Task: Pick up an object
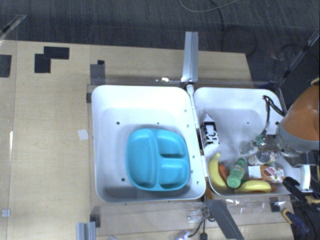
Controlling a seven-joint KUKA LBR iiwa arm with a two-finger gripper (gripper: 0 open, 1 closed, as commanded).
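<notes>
Near edge, right bin: two bananas, a green bottle and a red-white packet crowd its front wall.
Jaws: low over that clutter; width cannot be told.
Left bin: blue divided tray toward the front.
Far half, both bins: bare white floor.
Surface: bare wood at left.

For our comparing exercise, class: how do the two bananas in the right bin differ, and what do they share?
The left banana stands nearly upright in the view, along the bin's left wall; the lower banana lies flat along the front wall. The left banana shows its whole curve; the lower banana is partly covered by a green bottle. Both are yellow, curved, and lie in the right bin touching the bottle's sides.
</notes>
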